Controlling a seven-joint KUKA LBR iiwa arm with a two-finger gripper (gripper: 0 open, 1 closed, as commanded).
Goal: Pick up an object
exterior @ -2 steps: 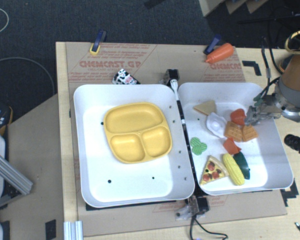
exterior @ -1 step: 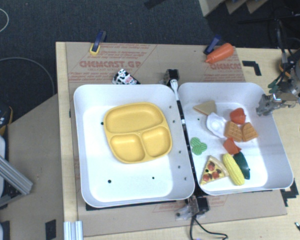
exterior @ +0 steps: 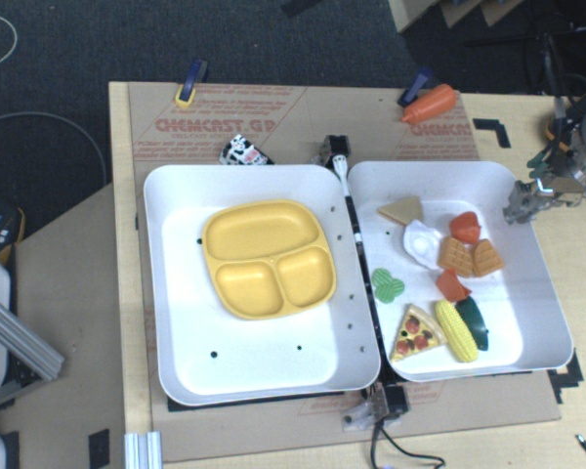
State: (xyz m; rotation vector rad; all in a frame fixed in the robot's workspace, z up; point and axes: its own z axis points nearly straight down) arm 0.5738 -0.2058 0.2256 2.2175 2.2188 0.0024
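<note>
Camera view: gripper (exterior: 523, 206) sits at the right bin's (exterior: 552, 291) far right rim, nothing between its fingers (can't tell whether they're spread). Toy food clusters mid-bin, corn (exterior: 456, 329) nearest the front. Approach step; next needs lateral move left, then descent.

The arm reached in from the right edge, showing little more than its wrist. Its claw (exterior: 521, 206) hung low, pointing leftward and downward.
</note>
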